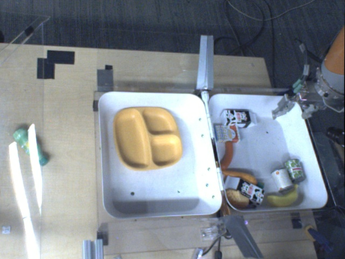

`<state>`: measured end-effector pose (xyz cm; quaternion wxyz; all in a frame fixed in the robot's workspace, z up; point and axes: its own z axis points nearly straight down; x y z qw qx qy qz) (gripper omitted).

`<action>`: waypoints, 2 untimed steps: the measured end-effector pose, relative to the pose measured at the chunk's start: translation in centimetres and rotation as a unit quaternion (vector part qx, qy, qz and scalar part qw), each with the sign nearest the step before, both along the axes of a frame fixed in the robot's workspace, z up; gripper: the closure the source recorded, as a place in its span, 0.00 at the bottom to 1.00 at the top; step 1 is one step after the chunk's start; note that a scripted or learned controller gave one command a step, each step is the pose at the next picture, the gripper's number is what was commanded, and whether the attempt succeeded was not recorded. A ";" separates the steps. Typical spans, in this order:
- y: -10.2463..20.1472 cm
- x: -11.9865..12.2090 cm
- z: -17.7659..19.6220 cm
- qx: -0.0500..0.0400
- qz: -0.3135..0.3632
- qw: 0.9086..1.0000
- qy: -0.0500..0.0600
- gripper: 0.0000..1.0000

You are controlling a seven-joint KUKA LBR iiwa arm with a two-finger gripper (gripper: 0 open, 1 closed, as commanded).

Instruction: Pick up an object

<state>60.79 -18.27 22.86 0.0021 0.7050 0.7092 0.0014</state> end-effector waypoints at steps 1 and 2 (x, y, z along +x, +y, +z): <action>-2.3 -8.7 -8.4 0.001 -0.109 0.994 0.001 0.00; -1.0 -12.0 -11.5 0.001 -0.118 0.993 0.001 0.00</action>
